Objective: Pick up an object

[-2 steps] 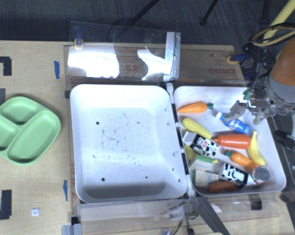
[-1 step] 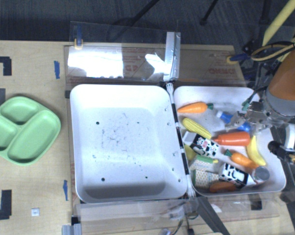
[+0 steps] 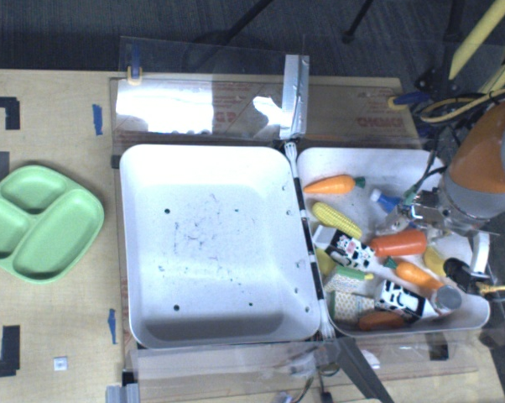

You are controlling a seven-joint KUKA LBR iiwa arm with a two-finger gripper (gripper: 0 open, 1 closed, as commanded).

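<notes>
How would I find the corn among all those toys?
Look in the right-hand shallow white bin, the one crowded with toys. Near its left wall, just below the orange toy carrot with a green tip, lies the yellow toy corn cob, slanted. It is the bumpy yellow piece.

arm (image 3: pixel 487 170): cut off at right edge | right bin (image 3: pixel 361 162): right side hidden under arm

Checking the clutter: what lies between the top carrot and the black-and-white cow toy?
In the camera view, a corn cob lies between the carrot and the cow toy.
</notes>
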